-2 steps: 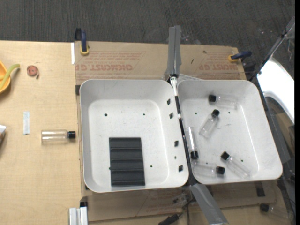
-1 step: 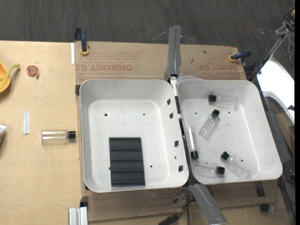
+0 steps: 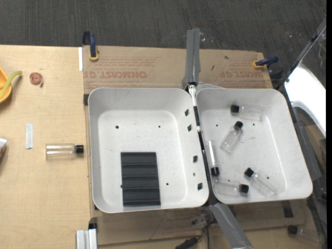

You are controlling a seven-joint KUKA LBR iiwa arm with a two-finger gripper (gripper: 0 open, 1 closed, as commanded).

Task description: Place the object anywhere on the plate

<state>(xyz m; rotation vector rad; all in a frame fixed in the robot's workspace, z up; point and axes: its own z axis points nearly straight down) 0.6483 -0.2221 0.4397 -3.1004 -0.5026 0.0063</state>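
Vials (image 3: 232,137), clear with black caps, lie scattered in the right bin (image 3: 290,113), five or so, well apart from the dark ribbed plate (image 3: 140,179) in the left bin (image 3: 96,113). Another vial (image 3: 64,150) rests on the bench (image 3: 41,201) outside.

vials (image 3: 231,137): clear, black-capped, lying scattered, right bin | plate (image 3: 140,179): black, ribbed, seemingly flat, left bin

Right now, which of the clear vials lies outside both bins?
The vial lying on its side on the wooden bench, left of the left bin. The others all sit inside the right bin.
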